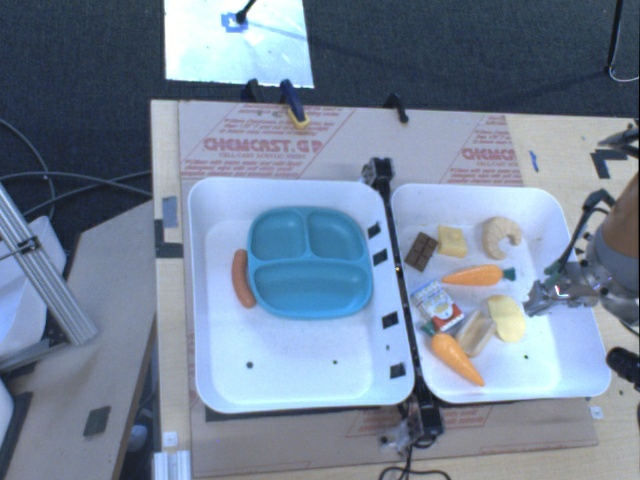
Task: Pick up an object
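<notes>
The right bin (pixel 545 360) holds several toy foods. There is a brown chocolate bar (pixel 421 251), a pale yellow cheese block (pixel 453 241), a croissant (pixel 501 234) and an orange carrot (pixel 477 276). Nearer the front lie a small carton (pixel 437 305), a beige bread piece (pixel 476 332), a yellow potato-like piece (pixel 507 318) and a second carrot (pixel 456 357). My gripper (pixel 548 296) hangs low over the right side of this bin, just right of the yellow piece and apart from it. Nothing shows in its grasp.
The left bin (pixel 300 363) carries a blue divided plate (pixel 307 263) with an orange sausage (pixel 242 278) beside it on the left. Black clips (pixel 390 318) line the divider between the bins. The arm's wrist (pixel 615 258) stands over the right bin's right rim.
</notes>
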`<state>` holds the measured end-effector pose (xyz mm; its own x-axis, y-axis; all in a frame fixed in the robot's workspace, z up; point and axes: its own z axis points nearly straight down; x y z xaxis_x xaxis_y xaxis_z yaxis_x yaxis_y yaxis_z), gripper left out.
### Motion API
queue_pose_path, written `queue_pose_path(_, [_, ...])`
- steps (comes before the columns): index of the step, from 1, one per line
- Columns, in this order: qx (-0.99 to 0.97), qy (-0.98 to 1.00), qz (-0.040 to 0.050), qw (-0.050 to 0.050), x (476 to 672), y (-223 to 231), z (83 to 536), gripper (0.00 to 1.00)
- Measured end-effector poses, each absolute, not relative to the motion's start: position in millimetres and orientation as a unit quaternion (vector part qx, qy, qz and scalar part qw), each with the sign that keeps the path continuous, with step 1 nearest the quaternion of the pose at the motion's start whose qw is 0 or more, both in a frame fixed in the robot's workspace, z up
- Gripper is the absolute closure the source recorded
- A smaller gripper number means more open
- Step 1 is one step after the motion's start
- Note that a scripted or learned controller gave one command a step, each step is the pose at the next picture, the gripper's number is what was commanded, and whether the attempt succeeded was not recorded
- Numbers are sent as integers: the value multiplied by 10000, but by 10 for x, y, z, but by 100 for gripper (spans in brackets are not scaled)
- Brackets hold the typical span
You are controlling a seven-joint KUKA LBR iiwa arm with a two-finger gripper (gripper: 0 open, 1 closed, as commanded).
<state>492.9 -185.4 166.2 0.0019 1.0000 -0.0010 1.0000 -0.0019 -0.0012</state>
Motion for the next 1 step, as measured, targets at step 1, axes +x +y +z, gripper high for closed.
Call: queue_pose_path(1, [-7032, -7110, -36, -47, 5735, -1486, 2152, 100])
